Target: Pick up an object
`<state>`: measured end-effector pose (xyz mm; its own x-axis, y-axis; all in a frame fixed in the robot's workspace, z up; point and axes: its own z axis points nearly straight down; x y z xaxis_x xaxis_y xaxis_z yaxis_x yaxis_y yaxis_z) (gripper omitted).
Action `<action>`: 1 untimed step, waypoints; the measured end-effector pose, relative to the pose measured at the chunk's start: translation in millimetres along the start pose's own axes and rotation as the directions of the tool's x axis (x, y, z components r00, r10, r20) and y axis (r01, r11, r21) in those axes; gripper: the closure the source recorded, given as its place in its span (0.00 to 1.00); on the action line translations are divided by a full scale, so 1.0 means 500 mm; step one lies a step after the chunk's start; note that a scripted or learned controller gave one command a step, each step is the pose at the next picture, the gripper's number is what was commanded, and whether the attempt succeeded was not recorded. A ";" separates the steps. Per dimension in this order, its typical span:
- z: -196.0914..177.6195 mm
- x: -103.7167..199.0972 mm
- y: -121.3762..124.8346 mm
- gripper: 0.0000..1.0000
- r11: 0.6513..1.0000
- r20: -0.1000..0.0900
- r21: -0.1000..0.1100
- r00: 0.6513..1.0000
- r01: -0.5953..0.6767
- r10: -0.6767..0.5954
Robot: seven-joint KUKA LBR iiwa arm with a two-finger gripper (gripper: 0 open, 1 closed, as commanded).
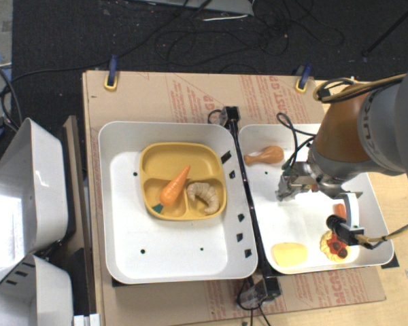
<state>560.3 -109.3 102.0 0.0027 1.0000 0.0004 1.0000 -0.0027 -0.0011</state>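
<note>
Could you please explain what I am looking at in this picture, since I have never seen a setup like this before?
This is one camera fixed above a workbench, looking down at a slant. The grey machine with the orange band coming in from the right is a robot arm; at its tip is a two-finger gripper, its grasping tool, low over the right bin. I cannot see anything between its fingers. Two shallow white bins sit side by side. The left bin holds a yellow divided plate with a toy carrot and a toy shrimp. The right bin holds a toy chicken drumstick, a pale yellow piece and a red and yellow item I cannot identify.
</note>
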 end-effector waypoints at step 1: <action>-0.113 -0.020 0.001 1.00 1.000 0.002 -0.005 1.000 0.000 0.000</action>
<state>561.0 -119.3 158.6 0.0027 1.0000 -0.0012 1.0000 -0.0027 0.0036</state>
